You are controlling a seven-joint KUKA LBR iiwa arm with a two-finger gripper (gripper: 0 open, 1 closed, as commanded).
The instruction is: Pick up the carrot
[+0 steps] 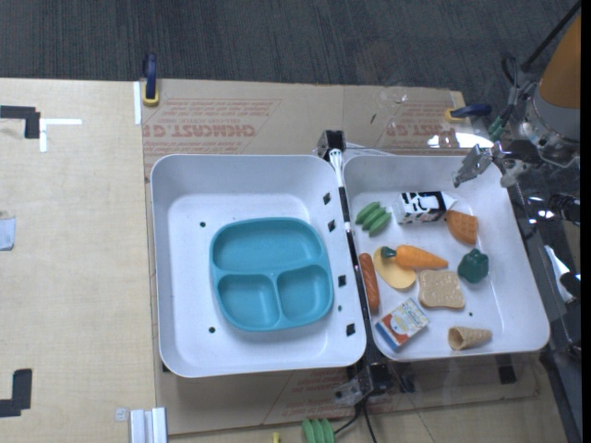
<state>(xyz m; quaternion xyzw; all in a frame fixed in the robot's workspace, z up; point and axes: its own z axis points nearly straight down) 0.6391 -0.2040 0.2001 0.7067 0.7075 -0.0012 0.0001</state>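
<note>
Carrot lies mid right bin, touching a yellow slice; approach step, the pincer hovers open above the far rim and must descend to straddle it

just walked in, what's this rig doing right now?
The arm is meant to pick up the carrot, which lies untouched in the right bin among other toy food: a hot dog, a slice of bread and a milk carton. The gripper is at that bin's upper right corner, away from the carrot. The left bin holds a blue divided tray.
</note>
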